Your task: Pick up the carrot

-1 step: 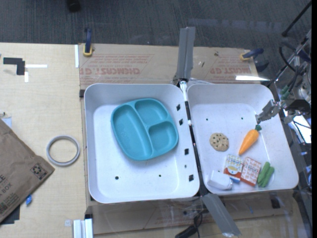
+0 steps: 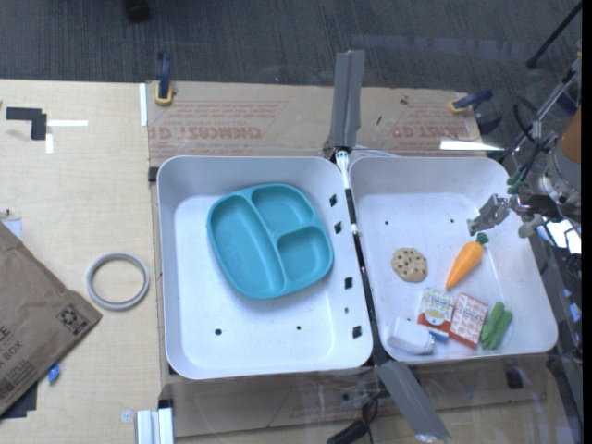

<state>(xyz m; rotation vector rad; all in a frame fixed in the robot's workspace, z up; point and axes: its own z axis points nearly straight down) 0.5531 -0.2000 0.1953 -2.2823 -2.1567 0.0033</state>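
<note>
The orange carrot with a green top lies tilted on the floor of the right bin, near its right side. My gripper hangs at the bin's right wall, just above and to the right of the carrot's green end. It is open, with one grey finger reaching toward the carrot top. Nothing sits between the fingers, and the carrot rests free on the bin floor.
A cookie lies left of the carrot. In the front right corner are a small red-and-white carton, a red packet, a green pea pod and a white block. The left bin holds a blue divided plate. A tape ring lies on the bench.
</note>
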